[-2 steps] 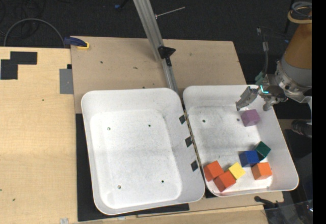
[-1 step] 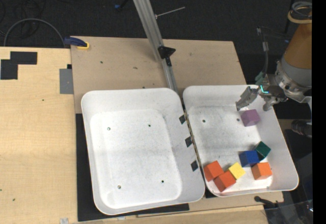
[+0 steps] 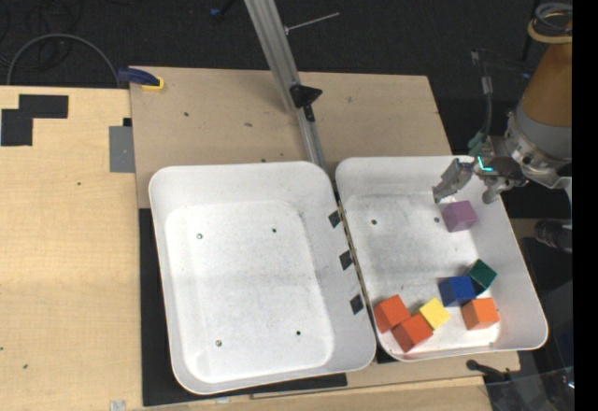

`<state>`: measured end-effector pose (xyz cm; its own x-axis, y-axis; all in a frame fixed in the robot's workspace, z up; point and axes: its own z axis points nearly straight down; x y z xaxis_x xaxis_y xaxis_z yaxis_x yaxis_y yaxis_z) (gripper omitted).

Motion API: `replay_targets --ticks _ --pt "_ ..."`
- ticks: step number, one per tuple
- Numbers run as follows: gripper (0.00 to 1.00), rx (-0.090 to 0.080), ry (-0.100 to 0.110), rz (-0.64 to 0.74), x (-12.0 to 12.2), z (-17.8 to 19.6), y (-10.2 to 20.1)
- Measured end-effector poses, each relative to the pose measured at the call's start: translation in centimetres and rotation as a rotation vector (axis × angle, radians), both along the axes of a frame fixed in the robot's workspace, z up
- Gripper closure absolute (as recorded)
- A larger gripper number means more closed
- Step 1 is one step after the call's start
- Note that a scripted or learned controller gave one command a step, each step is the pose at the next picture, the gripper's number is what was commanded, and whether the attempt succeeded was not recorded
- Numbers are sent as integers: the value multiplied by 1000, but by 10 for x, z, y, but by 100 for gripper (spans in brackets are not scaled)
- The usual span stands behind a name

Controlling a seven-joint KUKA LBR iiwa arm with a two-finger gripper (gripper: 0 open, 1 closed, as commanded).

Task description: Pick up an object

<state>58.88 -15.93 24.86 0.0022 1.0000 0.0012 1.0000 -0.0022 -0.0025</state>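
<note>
My gripper (image 3: 470, 187) hangs over the far right part of the right bin (image 3: 402, 213), fingers spread open and nothing between them. A purple cube (image 3: 458, 215) lies on the bin floor just in front of and below the fingertips, apart from them. Along the bin's near edge sit two red-orange cubes (image 3: 392, 311) (image 3: 412, 332), a yellow cube (image 3: 434, 313), a blue cube (image 3: 457, 290), a green cube (image 3: 483, 275) and an orange cube (image 3: 479, 313).
The left bin (image 3: 243, 213) sits beside the right one, joined by black clips (image 3: 345, 259). A slanted aluminium post (image 3: 276, 45) rises behind the bins. The arm's orange band (image 3: 551, 82) stands at the right.
</note>
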Motion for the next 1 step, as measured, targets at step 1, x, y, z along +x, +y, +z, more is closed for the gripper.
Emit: replay_targets --ticks 1 --pt "0 -1 -2 5 -21 -157 58"
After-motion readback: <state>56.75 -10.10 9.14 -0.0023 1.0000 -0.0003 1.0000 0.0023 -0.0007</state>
